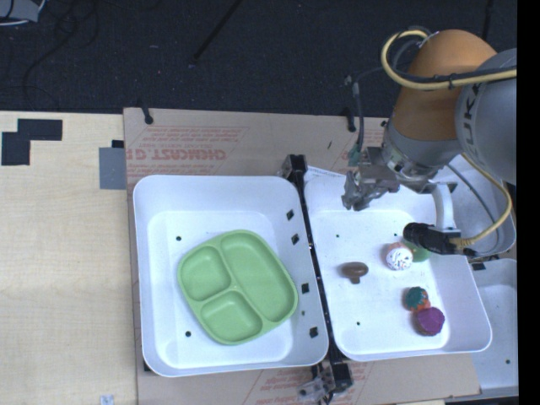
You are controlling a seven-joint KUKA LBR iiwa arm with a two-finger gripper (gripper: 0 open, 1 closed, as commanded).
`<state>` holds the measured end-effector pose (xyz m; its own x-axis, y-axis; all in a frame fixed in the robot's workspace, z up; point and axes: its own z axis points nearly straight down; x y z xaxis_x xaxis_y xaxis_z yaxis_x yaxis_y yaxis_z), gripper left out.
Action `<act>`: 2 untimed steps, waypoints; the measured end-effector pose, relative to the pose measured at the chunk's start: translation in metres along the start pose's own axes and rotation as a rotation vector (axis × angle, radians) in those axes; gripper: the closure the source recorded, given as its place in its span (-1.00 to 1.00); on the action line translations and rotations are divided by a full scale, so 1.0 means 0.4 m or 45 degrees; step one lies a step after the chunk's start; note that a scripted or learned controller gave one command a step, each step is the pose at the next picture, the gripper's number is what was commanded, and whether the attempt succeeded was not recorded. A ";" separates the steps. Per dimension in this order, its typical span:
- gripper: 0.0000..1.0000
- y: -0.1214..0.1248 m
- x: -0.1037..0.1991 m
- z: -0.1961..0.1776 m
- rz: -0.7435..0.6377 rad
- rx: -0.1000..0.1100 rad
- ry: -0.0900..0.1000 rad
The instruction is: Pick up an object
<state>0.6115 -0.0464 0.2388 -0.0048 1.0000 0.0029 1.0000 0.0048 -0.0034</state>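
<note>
Two shallow white plastic bins sit side by side on a cardboard-covered bench [211,146] beside a pale wooden surface. The left-hand white bin [160,205] contains one item: a light green plastic divided plate [237,287] with three compartments, lying flat near the bin's middle and turned at a slant to its walls. Printed reddish lettering [181,153] runs across the cardboard just behind this bin; it appears upside down and is too faint to read with confidence.

The right-hand white bin [371,348] contains several small objects. A small brown mushroom-shaped piece [354,270] lies near the centre of its floor. To its right rests a white speckled ball [399,257], touching a pale green object [419,254] just beside it. Nearer the front right corner sit a teal and orange lump [415,298] and, just below it, a round magenta object [429,321].

The grey arm's two-finger gripper [364,194] hangs over the back left part of the right bin, well apart from every object; whether it is clenched or released cannot be told.
</note>
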 end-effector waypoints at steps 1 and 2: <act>1.00 -0.024 0.128 -0.016 0.001 0.001 0.000; 1.00 -0.035 0.260 0.025 0.000 0.003 -0.001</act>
